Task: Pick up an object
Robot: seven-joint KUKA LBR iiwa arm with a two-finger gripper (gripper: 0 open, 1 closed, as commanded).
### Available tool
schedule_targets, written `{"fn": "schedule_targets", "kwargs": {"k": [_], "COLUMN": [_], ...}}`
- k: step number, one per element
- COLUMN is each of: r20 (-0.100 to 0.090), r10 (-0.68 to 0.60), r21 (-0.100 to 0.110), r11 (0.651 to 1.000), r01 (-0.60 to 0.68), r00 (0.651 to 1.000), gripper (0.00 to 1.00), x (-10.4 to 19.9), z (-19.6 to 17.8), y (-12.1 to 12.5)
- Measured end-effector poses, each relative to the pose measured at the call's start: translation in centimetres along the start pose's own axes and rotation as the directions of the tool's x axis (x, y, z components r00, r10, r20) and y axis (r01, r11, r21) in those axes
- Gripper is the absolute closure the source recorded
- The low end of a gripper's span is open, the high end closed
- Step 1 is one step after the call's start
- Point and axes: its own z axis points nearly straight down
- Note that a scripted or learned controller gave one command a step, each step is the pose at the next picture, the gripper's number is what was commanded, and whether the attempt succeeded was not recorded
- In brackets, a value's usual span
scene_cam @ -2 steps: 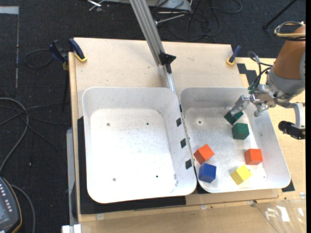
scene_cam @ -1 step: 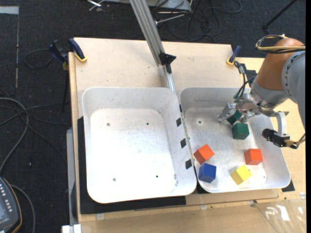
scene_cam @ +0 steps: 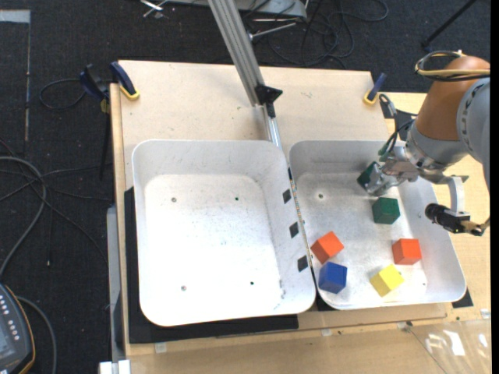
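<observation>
Five cubes lie in the right bin (scene_cam: 437,287): a green cube (scene_cam: 385,209), an orange cube (scene_cam: 327,246), a red cube (scene_cam: 406,251), a blue cube (scene_cam: 333,276) and a yellow cube (scene_cam: 386,280). My gripper (scene_cam: 376,179) hangs low over the bin's upper middle, just above and left of the green cube. A small dark green shape (scene_cam: 366,176) sits at the gripper's left tip; I cannot tell whether it is a separate object or part of the tool. The arm's grey wrist with its orange band (scene_cam: 452,92) reaches in from the right.
The left bin (scene_cam: 156,162) stands beside the right one, with a raised divider rim (scene_cam: 292,224) between them. A slanted metal pole (scene_cam: 238,41) comes down to the bins' back edge. Clamps (scene_cam: 125,80) hold the bench corners.
</observation>
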Motion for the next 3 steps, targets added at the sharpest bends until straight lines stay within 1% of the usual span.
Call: {"fn": "schedule_targets", "kwargs": {"k": [1, 2, 3], "r20": [0.002, 0.002, 0.002], "r10": [0.0, 0.0, 0.0], "r21": [-0.007, -0.005, -0.008], "r11": [1.0, 1.0, 1.0], "r01": [0.0, 0.0, 0.0], "r00": [1.0, 1.0, 1.0], "gripper": [0.0, 1.0, 1.0], "x": [0.0, 0.0, 0.0], "z": [-0.1, -1.1, -2.1], "y": [0.2, 0.1, 0.2]}}
